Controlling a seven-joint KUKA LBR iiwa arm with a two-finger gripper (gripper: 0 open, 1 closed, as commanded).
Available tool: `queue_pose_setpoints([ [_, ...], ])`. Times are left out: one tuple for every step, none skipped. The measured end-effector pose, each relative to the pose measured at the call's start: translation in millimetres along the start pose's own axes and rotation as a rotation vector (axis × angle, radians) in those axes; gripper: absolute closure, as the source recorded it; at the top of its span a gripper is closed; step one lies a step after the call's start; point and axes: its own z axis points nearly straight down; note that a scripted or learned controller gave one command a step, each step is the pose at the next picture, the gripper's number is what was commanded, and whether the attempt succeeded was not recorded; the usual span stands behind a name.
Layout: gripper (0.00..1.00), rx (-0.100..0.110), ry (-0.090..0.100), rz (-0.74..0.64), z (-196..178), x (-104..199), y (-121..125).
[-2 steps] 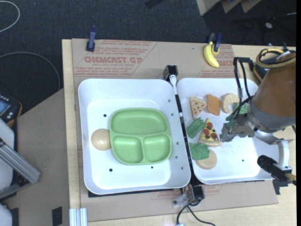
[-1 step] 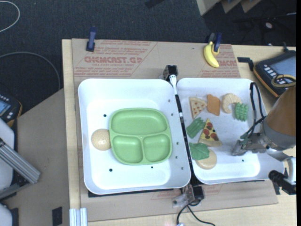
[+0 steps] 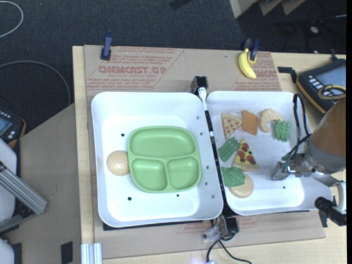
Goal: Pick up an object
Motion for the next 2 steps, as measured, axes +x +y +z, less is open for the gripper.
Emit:
queue_pose_setpoints([
  [1.0,0.001,0.002,-0.001,0.1,4.8,-0.1],
  [1.0,0.004,0.007,-0.008,0.3,83.7,0.1],
])
